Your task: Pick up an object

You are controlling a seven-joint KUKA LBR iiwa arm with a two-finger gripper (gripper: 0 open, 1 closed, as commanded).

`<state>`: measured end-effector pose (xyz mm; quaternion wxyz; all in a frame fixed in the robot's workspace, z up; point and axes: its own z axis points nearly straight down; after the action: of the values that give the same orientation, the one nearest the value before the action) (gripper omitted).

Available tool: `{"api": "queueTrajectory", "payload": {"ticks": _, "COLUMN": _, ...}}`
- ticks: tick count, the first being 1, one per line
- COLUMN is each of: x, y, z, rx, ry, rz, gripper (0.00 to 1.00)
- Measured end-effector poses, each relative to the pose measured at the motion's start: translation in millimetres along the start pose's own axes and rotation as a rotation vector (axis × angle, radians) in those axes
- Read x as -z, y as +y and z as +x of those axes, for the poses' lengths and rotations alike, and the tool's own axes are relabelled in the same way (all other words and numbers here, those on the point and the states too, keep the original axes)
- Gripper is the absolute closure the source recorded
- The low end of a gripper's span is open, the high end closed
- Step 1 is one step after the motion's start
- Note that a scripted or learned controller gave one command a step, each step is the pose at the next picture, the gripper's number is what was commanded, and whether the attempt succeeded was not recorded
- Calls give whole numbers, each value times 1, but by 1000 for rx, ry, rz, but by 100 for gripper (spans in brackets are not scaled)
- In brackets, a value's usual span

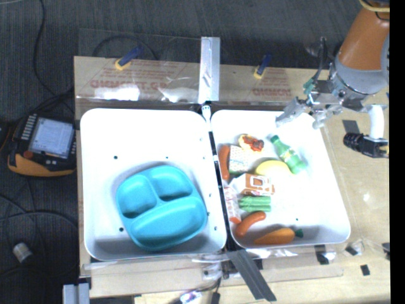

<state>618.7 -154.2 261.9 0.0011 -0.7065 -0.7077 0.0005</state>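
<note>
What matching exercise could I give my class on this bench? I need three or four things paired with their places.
Things:
1. blue tray
2. green bottle
3. carrot
4. gripper

Places:
A. near the front wall of the right bin
B. in the left bin
C. above the right bin's far right corner
D. in the right bin's far part, beside the yellow lemon

Pairs: 1-B, 2-D, 3-A, 4-C
</note>
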Motion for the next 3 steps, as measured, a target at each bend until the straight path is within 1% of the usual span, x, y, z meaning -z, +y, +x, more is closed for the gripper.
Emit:
{"api": "queueTrajectory", "payload": {"ticks": 1, "x": -104, "y": 24, "z": -41, "rx": -14, "ry": -4, "rz": 1, "gripper": 0}}
{"api": "queueTrajectory", "payload": {"ticks": 2, "x": -172, "y": 24, "z": -43, "rx": -10, "ry": -4, "rz": -3, "gripper": 0}}
{"api": "queueTrajectory", "payload": {"ticks": 3, "x": -160, "y": 26, "z": -43, "rx": -8, "ry": -7, "rz": -7, "gripper": 100}}
